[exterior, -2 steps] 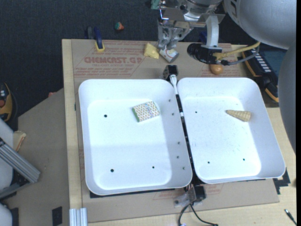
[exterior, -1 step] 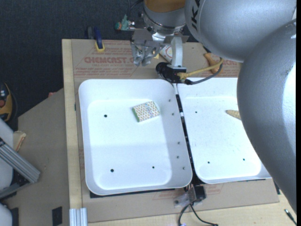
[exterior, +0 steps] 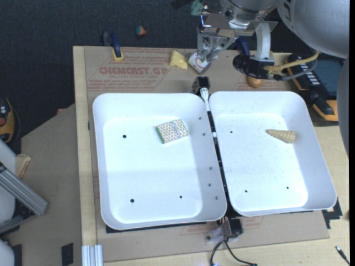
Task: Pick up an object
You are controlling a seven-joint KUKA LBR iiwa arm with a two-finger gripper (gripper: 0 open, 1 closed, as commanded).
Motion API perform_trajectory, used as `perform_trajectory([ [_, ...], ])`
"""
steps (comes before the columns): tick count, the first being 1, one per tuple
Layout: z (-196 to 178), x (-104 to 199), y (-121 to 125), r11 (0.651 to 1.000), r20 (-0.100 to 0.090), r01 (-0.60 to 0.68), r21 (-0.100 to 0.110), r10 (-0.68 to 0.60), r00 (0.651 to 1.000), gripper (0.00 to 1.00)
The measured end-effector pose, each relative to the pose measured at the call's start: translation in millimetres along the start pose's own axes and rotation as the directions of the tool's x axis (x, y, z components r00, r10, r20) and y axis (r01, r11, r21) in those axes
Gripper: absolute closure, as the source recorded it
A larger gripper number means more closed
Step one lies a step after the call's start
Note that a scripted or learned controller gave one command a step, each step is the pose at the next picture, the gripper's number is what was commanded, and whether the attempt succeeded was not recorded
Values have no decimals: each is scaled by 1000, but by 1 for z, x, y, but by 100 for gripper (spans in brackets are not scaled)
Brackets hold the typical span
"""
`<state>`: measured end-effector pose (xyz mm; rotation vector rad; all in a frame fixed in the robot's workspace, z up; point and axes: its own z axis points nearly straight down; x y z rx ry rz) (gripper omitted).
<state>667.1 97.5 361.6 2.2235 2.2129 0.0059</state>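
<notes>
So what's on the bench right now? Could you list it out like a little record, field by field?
left bin: one small patterned block, lying toward the far side
right bin: one tan cone, lying on its side toward the far right
arm: grey, entering from the upper right
gripper: beyond the far edge of the bins, near where they meet
board behind bins: a yellow scrap beside the gripper
task status: both objects lie in their bins
</notes>
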Motion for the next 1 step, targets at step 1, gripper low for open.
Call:
perform_trajectory([
  [1, 70, 45, -2, 1000, 0, 8, 14, -8, 1000, 100],
])
